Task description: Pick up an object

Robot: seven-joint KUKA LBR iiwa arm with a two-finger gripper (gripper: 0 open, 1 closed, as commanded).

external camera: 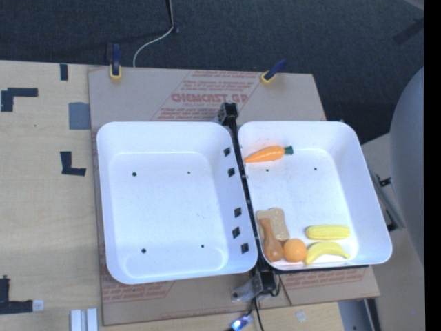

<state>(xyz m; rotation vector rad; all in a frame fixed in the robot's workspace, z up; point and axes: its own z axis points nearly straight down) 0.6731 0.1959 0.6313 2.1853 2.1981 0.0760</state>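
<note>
Toy food waits in the right bin (358,185).

Nearest, in the bin's front corner, a banana (327,252) touches a round orange (294,250). Just behind them are a yellow corn cob (327,232) and a tan bread piece (273,225). Farthest back, a carrot (264,154) lies alone by the wall next to the left bin (165,198). It looks light, hard and a bit slippery. I would pinch it across its fat middle.

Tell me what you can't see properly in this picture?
- Grey robot arm: cut off by the camera view's right edge and blurred.
- Brown drumstick-shaped toy: partly covered by the tan bread-like piece and round orange ball.
- Red printing on the cardboard sheet: too small to read fully.
</note>
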